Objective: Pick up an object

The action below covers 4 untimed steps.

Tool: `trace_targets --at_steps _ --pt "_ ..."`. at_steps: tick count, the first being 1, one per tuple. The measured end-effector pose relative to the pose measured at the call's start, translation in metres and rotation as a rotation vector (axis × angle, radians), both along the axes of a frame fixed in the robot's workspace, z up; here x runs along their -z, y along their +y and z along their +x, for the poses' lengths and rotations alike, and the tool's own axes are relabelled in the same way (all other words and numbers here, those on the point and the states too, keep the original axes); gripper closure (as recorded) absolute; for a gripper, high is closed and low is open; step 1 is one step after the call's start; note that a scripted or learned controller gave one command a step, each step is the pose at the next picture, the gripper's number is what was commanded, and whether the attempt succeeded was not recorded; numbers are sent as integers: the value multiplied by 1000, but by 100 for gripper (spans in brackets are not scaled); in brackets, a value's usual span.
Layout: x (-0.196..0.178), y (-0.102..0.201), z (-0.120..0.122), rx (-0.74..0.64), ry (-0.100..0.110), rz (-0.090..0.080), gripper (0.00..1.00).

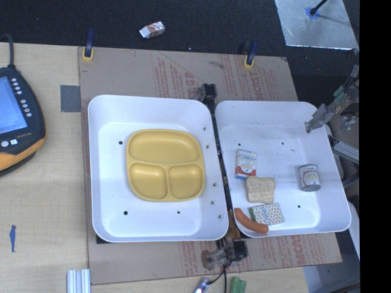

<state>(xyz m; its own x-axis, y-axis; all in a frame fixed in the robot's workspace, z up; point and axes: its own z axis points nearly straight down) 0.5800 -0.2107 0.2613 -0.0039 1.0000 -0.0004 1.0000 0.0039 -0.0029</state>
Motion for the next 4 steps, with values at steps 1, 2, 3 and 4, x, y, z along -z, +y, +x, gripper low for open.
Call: trace_targets --at_steps 1,2,3,4 --pt "121 -1 -4 0 2 0 0" --pt "62 -1 77 0 -2 1 0" --pt "116 26 3 1 2 0 0" --pt "127 -1 56 -1 -1 1 0"
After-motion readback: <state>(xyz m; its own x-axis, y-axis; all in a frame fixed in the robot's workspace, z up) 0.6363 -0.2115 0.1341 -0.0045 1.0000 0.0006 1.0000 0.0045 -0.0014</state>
